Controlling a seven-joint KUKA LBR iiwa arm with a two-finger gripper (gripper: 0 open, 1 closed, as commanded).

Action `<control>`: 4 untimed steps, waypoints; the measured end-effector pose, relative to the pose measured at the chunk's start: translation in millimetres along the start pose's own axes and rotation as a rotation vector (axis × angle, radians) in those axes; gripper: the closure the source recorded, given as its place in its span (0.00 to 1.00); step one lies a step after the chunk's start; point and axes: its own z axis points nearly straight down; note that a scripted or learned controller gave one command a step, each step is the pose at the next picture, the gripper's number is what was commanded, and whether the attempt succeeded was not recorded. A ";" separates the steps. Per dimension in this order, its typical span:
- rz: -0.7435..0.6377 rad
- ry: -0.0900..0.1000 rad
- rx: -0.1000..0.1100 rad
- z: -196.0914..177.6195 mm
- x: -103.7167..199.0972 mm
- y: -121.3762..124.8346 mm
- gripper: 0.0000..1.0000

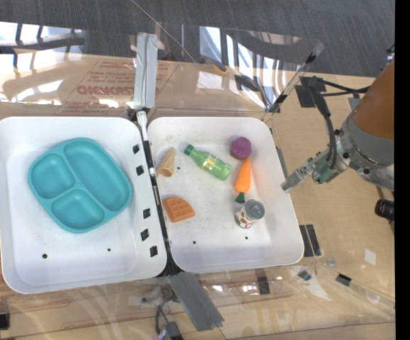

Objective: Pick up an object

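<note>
The right bin (275, 250) holds several small items: a green bottle (208, 161) lying on its side, a purple ball (241, 146), an orange carrot (243, 176), a small can (249, 213), a tan cone (166, 161) and an orange waffle piece (178, 209). My gripper (297, 179) hangs just outside that bin's right wall, level with the carrot, and it holds nothing that I can see. The grey arm with its orange band (378, 115) comes in from the right.
The left bin (20, 261) carries a teal divided plate (79, 183). A hinged divider (148, 183) separates the two bins. Clear plastic walls (212, 55) rise behind the bins. Cables and black clips (318, 94) lie on the bench to the right.
</note>
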 end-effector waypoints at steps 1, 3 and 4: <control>0.360 -0.002 -0.002 -85.5 3.3 -8.6 1.00; 0.800 -0.001 0.003 -125.5 3.7 -7.4 1.00; 0.792 -0.003 0.005 -135.5 3.6 -6.1 1.00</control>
